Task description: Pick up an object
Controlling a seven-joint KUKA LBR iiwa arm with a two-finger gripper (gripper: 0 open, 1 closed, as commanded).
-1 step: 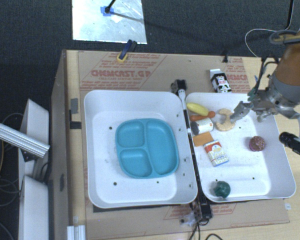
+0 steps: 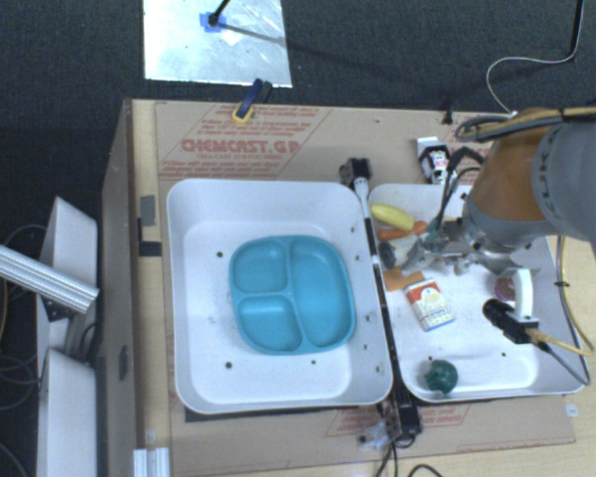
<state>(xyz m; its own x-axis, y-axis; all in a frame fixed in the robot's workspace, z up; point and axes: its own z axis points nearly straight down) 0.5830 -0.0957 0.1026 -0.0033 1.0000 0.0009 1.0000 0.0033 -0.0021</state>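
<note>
Right bin (image 2: pixel 477 371) | hand (image 2: pixel 424 251) half hidden under wrist, grip unclear | small box (image 2: pixel 430 303) beside

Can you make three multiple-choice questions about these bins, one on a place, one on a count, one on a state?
1. Where is the blue tray?
A. left bin
B. right bin
C. on the floor

2. How many compartments has the tray?
A. two
B. three
C. five

3. How does the small carton sit?
A. lying flat in the right bin
B. standing on the tray
C. hanging from the arm

Answers: 1 A, it sits in the left bin. 2 B, ridges split it into three. 3 A, it lies on the bin floor near the green ball.
</note>
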